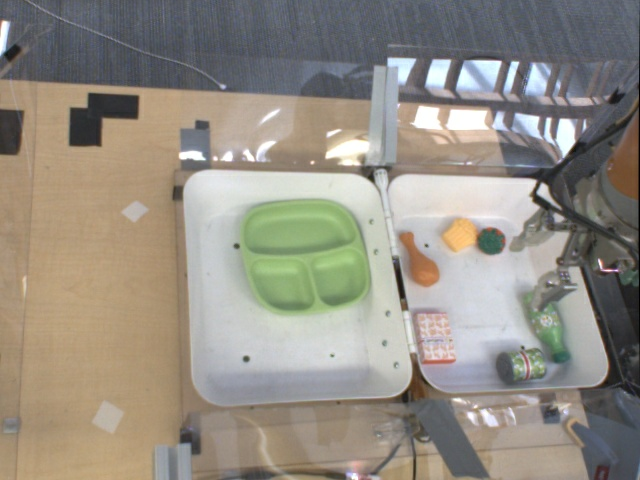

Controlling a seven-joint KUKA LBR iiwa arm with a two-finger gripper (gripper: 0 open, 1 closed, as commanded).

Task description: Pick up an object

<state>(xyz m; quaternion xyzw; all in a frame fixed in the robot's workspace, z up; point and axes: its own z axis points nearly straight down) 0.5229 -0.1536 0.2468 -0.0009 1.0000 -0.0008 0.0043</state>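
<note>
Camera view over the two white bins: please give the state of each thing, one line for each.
Green three-compartment plastic plate: lying flat in left bin.
Orange toy drumstick: lying in right bin.
Yellow corn piece: beside dark green ball.
Red-and-white small box: flat.
Green can: on its side.
Green bottle: lying down.

Wooden bench (pixel 90 298) (grey carpet (pixel 250 18) beyond)
</note>
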